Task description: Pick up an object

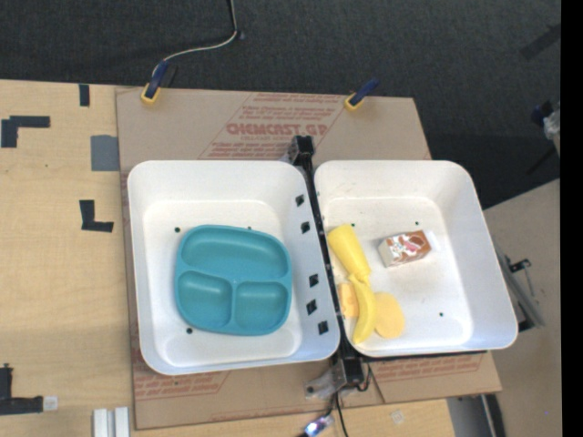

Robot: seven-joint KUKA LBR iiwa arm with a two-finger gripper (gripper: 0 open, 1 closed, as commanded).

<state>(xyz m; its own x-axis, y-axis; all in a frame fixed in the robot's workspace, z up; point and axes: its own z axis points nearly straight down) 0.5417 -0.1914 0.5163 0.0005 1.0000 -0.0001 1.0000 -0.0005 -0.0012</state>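
Two shallow white bins sit side by side on a brown cardboard sheet that covers the middle of the desk. Left bin: a teal divided plate with three compartments lies flat near the bin's centre, slightly toward its front edge. Right bin: three groups of items. A yellow banana-shaped object lies along the bin's left wall, just beside the divider between the bins. Below it, toward the front-left corner, a second curved yellow piece touches a pale yellow round disc; a smaller yellow fragment sits against the wall beside them. A small red-and-white packet lies tilted near the bin's centre, apart from the yellow items. Two clamps, one with an orange tip and one blue, grip the cardboard's far edge. A black cable runs over the dark floor beyond the desk. Black tape marks show at the desk's left edge. State of the hand: cannot tell.
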